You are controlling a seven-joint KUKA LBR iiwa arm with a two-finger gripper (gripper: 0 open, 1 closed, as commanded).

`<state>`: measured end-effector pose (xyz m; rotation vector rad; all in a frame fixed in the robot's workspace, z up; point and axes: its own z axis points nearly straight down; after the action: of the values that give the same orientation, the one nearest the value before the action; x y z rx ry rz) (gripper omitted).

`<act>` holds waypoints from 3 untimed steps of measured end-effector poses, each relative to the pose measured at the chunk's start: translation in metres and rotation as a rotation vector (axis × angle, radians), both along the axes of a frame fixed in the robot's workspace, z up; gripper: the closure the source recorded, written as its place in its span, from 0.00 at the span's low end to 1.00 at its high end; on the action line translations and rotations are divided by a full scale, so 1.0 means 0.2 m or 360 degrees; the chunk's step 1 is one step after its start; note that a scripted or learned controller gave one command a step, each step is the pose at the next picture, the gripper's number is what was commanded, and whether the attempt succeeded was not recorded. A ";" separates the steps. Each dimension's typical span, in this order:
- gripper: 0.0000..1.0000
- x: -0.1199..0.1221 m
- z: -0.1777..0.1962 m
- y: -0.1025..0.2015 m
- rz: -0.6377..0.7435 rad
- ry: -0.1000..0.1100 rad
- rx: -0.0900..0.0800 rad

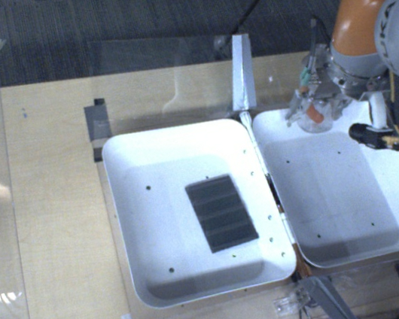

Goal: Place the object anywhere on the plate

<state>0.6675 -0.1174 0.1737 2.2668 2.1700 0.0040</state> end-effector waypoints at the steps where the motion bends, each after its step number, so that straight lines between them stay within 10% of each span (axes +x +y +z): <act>1: 1.00 0.01 0.05 0.01 0.0008 -0.0007 -0.0001; 3: 1.00 -0.49 0.29 0.59 0.0480 0.0003 0.0001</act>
<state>0.5705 -0.0002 0.2314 1.9162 2.4878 0.0039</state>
